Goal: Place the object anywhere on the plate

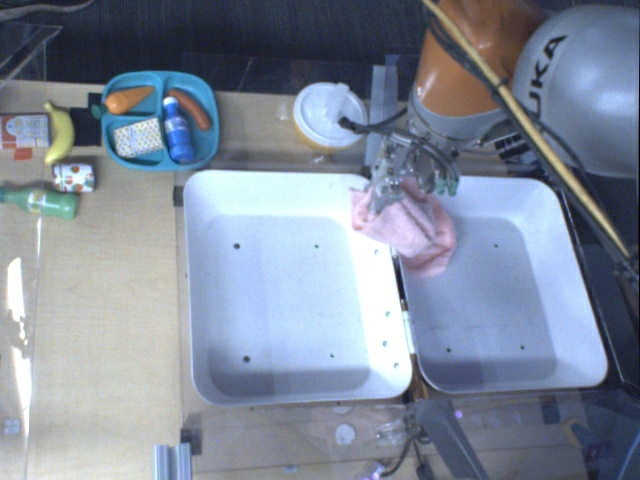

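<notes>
Two white bins are being carried side by side on the wooden surface (100, 298). A pink cloth (412, 226) is being gripped between the closed fingers of the hand (392, 190), hanging over the divide between the left bin (290, 288) and the right bin (500, 288).

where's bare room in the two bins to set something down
The left bin floor is bare, bordered by its white walls. The right bin is free across its centre and near side. It is crowded at the far end of the shared rim, where the pink cloth hangs beneath the pincer.
</notes>
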You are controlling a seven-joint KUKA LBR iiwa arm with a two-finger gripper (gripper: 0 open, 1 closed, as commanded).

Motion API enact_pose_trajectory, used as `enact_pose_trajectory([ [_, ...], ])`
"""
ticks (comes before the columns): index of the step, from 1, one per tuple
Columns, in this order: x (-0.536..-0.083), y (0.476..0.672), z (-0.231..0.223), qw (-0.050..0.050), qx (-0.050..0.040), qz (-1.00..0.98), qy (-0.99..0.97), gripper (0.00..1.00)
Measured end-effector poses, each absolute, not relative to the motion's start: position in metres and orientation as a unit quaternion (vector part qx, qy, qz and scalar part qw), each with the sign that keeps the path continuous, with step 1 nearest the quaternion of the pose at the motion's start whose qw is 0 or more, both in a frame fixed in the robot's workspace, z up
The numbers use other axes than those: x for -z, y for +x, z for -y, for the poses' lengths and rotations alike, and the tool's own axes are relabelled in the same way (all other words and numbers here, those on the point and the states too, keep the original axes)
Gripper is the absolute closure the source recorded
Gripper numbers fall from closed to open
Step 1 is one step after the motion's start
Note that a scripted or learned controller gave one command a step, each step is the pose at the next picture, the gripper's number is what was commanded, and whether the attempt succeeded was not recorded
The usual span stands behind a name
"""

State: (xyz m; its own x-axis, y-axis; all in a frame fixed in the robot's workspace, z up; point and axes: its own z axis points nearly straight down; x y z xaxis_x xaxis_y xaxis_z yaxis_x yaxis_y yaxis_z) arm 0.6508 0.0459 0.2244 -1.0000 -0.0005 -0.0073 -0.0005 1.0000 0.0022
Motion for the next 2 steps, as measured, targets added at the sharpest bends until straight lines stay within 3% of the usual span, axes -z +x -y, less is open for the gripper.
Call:
enact_pose_trajectory([
  [1,-0.2256,0.6408,-0.0973,0.003,-0.0013,-1.0,-0.002,1.0],
  [2,-0.226,0.6409,-0.0972,0.003,-0.0014,-1.0,-0.002,0.0],
])
